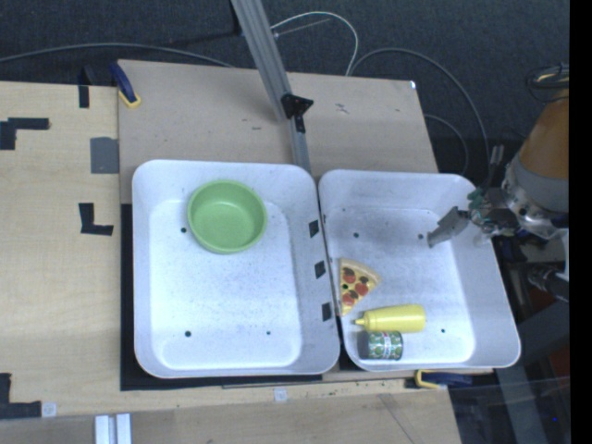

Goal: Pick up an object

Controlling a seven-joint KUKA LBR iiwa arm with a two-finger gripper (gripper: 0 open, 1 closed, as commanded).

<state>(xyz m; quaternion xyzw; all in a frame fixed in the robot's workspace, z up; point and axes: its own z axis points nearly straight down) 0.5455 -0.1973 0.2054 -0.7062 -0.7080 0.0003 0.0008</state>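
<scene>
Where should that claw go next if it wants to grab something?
Probably down and left, toward the yellow bottle. The gripper hangs over the right bin's bare upper part, while the bottle, pizza slice and can lie near its lower edge.

Pale wooden surface, scuffed, seen from above at a slant. Bearing two shallow white bins side by side, edges touching: left bin, right bin. Black mat showing under the left bin's outer edge. Black tape marks and a grey patch stuck along the left part. Blue-and-yellow clamp gripping the far left corner.
</scene>
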